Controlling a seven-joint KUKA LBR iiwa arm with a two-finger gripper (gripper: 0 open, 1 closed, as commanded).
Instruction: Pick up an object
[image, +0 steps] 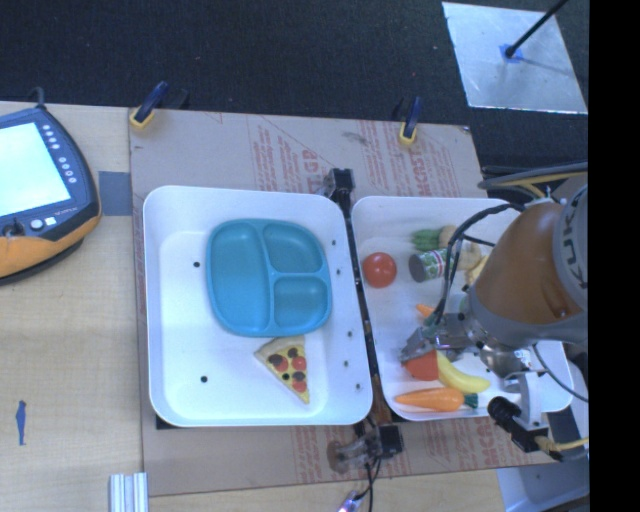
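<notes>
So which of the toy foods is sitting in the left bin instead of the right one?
The pizza slice. It lies alone below the blue plate, while the tomato, banana and carrot lie in the right bin.

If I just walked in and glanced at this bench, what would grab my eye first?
Probably the big blue divided plate in the left bin, with a toy pizza slice lying just below it. Next, the grey and orange arm hanging over the right bin, above a jumble of toy food: a red tomato, a banana and a carrot.
</notes>
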